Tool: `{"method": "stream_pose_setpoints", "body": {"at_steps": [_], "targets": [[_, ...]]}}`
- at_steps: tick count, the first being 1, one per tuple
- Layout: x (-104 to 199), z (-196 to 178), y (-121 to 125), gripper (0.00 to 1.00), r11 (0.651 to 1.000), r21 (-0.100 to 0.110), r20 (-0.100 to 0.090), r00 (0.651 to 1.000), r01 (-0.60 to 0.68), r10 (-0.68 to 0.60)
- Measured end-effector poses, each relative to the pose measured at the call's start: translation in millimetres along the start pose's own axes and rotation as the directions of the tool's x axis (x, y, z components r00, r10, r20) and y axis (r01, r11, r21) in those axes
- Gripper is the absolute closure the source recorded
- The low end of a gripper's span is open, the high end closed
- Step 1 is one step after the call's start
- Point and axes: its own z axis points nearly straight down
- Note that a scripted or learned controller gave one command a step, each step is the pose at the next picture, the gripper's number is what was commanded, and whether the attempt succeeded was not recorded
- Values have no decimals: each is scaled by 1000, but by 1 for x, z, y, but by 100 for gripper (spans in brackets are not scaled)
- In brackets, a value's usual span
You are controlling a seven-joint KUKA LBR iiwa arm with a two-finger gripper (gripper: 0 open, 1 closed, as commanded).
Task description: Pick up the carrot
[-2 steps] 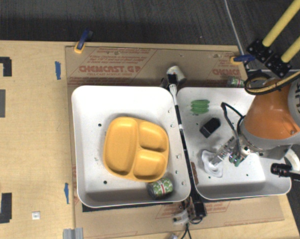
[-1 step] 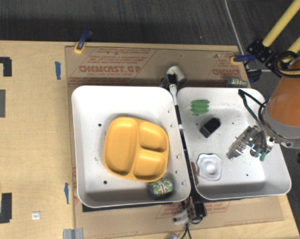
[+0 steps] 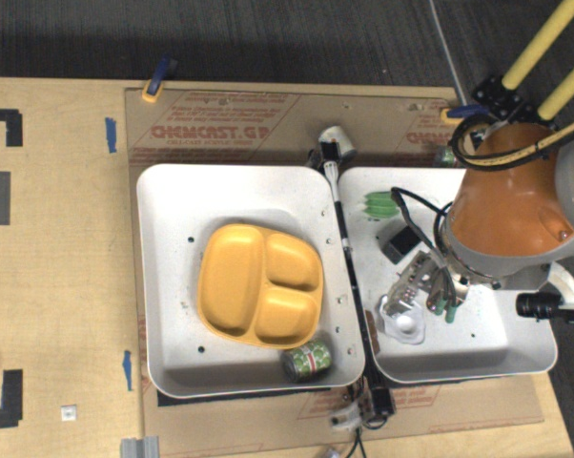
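Hovering low in the right bin (image 3: 540, 356), lower left: gripper (image 3: 411, 299) | its opening cannot be told; no hold is seen | carrot (image 3: 380, 204) is tentatively placed upper left in that bin, green top alone made out | judged light, stiff, smooth; best gripped across mid-body.

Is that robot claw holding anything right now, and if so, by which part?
It cannot be told. The gripper hangs low in the right bin over something pale and shiny, and the view does not show anything clearly between its fingers.
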Motion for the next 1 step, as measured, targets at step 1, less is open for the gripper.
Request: {"method": "stream_pose_setpoints", "body": {"at_steps": [1], "targets": [[30, 0, 69, 100, 980, -1, 3, 980, 198, -198]]}}
